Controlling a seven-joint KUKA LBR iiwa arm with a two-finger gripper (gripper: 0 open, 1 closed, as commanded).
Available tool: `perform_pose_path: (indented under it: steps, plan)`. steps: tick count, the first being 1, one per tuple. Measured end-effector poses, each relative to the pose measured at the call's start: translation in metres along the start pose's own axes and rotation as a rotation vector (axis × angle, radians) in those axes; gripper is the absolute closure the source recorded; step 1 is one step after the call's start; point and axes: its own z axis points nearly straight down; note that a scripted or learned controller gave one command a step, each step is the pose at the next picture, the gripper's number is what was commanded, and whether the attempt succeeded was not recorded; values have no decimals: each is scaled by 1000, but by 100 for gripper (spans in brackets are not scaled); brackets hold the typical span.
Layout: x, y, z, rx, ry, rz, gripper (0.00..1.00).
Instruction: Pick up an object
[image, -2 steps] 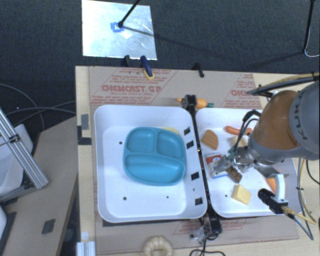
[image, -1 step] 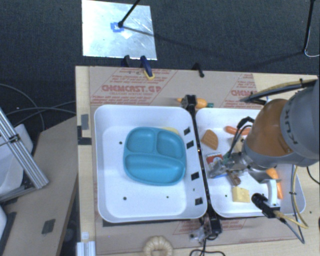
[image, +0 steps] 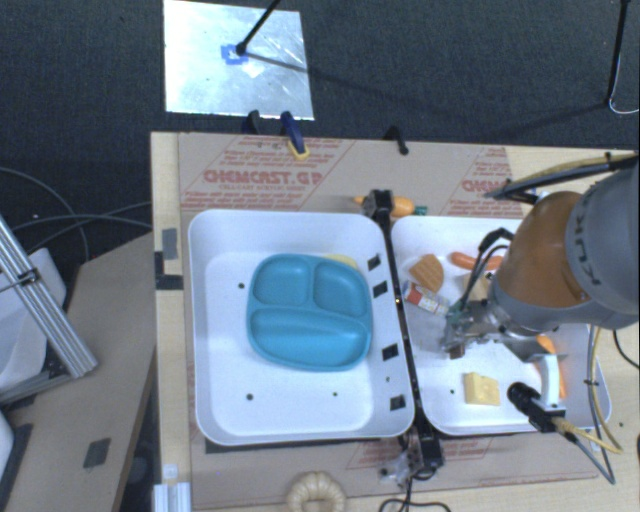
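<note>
The grey arm reaches over the right bin. In the left bin lies a blue divided plate. The gripper hangs low between a bread slice on the far side and a cheese wedge nearer; whether it grips anything, I cannot tell.

Left bin is mostly taken up by the blue divided plate sitting mid-bin, with open floor around it at 6 and 9 o'clock. Right bin is tight: the arm covers its 3 o'clock half, and the cheese wedge, orange piece and sausage crowd the rest.
</note>
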Motion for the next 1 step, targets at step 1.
perform_pose_path:
  steps: [1]
  plan:
    - [-10, 2, -48, -3, -1, 0, 100]
